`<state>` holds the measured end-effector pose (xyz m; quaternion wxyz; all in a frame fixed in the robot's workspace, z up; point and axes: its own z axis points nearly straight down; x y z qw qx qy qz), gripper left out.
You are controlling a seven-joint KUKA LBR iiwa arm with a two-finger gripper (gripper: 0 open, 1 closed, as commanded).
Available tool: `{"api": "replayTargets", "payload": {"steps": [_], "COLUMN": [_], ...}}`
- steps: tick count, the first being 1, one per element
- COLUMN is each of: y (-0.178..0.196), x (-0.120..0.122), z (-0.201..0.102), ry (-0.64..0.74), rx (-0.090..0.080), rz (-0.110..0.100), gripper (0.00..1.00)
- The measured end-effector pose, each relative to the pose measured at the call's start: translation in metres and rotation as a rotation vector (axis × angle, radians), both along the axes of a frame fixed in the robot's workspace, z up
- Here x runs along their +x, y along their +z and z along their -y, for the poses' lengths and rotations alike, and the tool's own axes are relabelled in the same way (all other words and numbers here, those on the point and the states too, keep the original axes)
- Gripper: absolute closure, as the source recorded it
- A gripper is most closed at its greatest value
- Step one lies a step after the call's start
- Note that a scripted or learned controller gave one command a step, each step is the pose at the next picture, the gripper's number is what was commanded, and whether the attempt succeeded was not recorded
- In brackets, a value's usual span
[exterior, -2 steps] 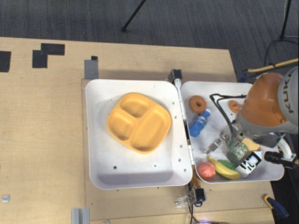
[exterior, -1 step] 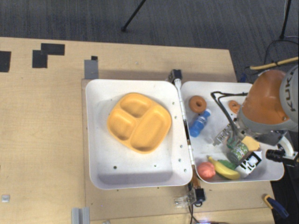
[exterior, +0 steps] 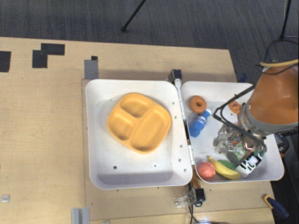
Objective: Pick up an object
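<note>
The banana (exterior: 226, 170) lies at the near edge of the right bin (exterior: 275, 171), a red fruit (exterior: 206, 170) touching its left end and something green just behind it. The tool (exterior: 236, 146) hangs low just above it, seemingly in the reach step; next comes closing and lifting. Wiring hides its tips, so I cannot tell its state.

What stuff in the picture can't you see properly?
- Gripper, camera view: its fingers are lost in wiring and the arm's bulk.
- Green thing: tucked behind the banana, too hidden to name.
- Small orange thing: partly behind the arm.
</note>
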<state>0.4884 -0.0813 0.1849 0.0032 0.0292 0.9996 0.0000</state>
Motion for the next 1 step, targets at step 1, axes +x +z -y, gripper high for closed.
{"api": "replayTargets", "payload": {"steps": [1], "y": [-0.0002], "x": [0.0], "z": [-0.0273], "ry": [0.232], "rx": [-0.001], "rz": [-0.001], "gripper": [1.0]}}
